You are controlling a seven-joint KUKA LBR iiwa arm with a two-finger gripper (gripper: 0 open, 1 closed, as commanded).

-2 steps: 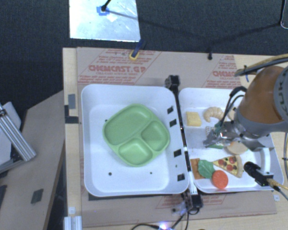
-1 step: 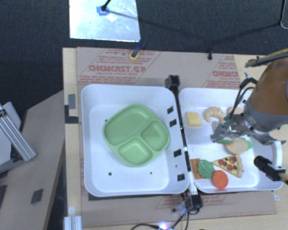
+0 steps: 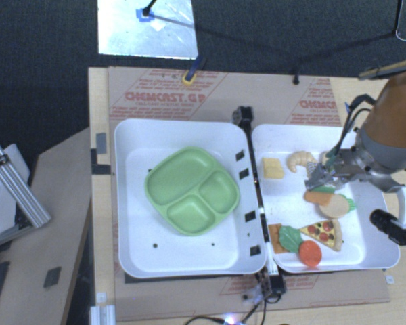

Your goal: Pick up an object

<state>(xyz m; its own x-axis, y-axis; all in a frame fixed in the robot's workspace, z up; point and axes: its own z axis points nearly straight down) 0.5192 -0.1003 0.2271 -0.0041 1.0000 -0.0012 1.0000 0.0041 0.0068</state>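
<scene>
The right bin (image 3: 287,137) holds several toy foods: a yellow cheese square (image 3: 273,168), a tan croissant (image 3: 301,159), an orange carrot-like piece (image 3: 320,197), a beige round piece with green leaves (image 3: 337,206), a pizza slice (image 3: 323,233), a red tomato (image 3: 310,254) and a green leaf on an orange cracker (image 3: 287,238). My gripper (image 3: 323,178) hangs low over the right bin, just above the carrot piece and right of the croissant. I see nothing held between its fingers.
The left bin (image 3: 132,141) carries a green three-compartment plate (image 3: 191,190). A black divider with clips (image 3: 252,181) runs between the bins. The grey and orange arm (image 3: 392,127) covers the right bin's far right side. A black part (image 3: 390,227) juts over the bin's right rim.
</scene>
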